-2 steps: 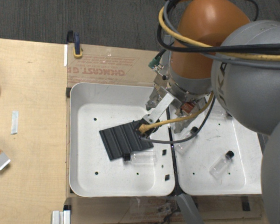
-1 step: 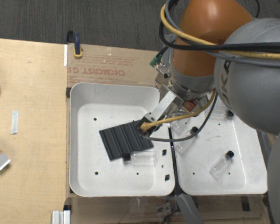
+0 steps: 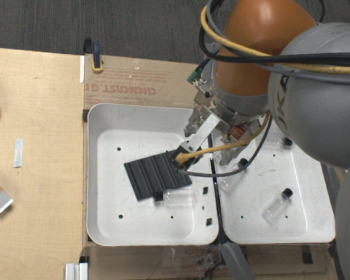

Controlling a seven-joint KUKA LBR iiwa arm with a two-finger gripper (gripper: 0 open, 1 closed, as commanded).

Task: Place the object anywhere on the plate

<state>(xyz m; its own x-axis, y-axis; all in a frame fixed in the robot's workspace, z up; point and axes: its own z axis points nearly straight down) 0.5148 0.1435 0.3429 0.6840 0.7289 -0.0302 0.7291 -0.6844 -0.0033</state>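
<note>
A clear vial (image 3: 274,207) with a black cap lies mid-floor in the right bin (image 3: 311,236). In the left bin (image 3: 99,220), a second clear vial (image 3: 176,197) lies just beside the near edge of the black ribbed plate (image 3: 155,175). The gripper (image 3: 222,139) hangs over the bins' shared wall; I cannot tell whether it is open or closed.

You're looking at a robotics lab: a bare plywood bench (image 3: 41,110), a sheet of printed cardboard (image 3: 131,83) laid under two shallow white bins (image 3: 90,161), a clamp (image 3: 95,56) at the bench's far edge, and a grey-and-orange industrial arm (image 3: 320,86) draped in loose cables (image 3: 251,50).
</note>
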